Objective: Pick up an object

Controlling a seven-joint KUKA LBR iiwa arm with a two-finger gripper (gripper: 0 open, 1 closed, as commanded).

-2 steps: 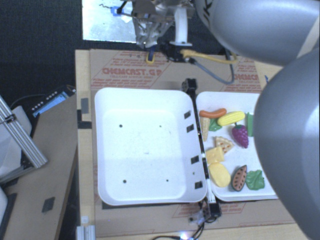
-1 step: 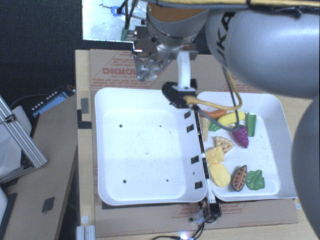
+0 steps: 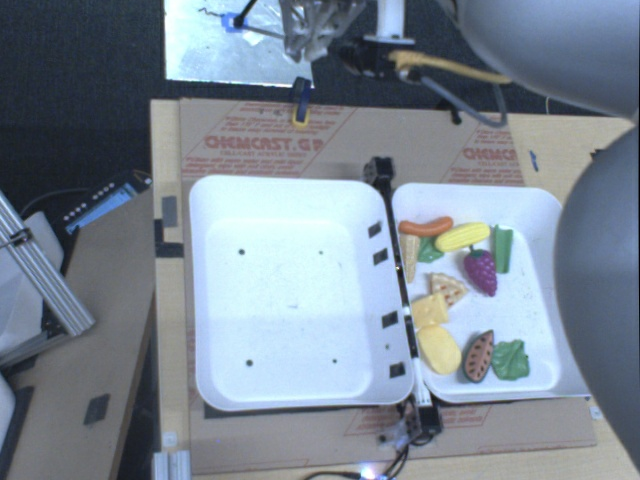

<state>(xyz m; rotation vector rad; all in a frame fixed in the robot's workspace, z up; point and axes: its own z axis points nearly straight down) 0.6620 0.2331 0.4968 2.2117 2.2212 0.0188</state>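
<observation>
grey arm (image 3: 600, 298) looming over right bin (image 3: 545, 208), toy foods clustered there, tool (image 3: 305, 28) blurred, grip perhaps empty, cannot tell

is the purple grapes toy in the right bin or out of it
In. The purple grapes lie on the right bin's floor, inside its white rim, between the yellow corn and the green leaf.

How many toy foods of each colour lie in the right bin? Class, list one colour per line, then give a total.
Yellow: 4, namely corn cob, cheese wedge, lemon, waffle piece
Green: 3, namely green stick, leafy piece, small leaf
Orange: 2, namely sausage, cone
Purple: 1, grapes
Brown: 1, seeded slice
Total: 11
</observation>
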